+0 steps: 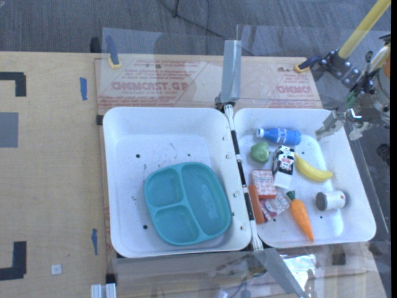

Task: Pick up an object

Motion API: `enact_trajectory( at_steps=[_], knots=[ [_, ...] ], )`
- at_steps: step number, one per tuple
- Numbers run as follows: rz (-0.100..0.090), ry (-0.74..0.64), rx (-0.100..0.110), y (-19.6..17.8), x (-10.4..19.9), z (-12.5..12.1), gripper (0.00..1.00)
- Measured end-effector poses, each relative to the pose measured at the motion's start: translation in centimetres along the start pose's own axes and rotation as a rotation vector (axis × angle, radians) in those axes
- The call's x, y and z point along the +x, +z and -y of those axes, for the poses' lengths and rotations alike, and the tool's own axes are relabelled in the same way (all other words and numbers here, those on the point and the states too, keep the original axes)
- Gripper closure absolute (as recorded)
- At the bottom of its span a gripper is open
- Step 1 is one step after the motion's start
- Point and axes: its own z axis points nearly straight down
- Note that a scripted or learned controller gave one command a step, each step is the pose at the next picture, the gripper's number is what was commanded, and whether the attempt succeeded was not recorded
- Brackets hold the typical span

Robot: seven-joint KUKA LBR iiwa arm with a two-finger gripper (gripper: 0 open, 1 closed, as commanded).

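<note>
The right bin [360,225] holds several small items. A blue bottle [279,135] lies at the back, with a green ball [261,152] and a black-and-white carton [285,164] just in front of it. A yellow banana [314,170], a white can [330,200] and an orange carrot [301,219] lie further forward, beside a red packet [263,184]. My gripper [340,129] hovers over the bin's back right corner, to the right of the bottle. It is open and holds nothing.
The left bin [124,135] holds a teal divided tray [185,202]. A grey divider post [232,73] stands behind the seam between the bins. A clear sheet lies along the bench front.
</note>
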Motion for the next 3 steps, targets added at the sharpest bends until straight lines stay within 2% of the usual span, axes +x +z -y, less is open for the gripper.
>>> enact_trajectory(
  at_steps=[1,2,3],
  knots=[
    [0.001,0.048,-0.001,12.5,2.7,-0.1,0.00],
    [0.002,-0.017,-0.004,8.1,2.0,-1.3,0.00],
    [0.003,-0.139,-0.010,17.2,6.7,-3.3,0.00]
  ],
)
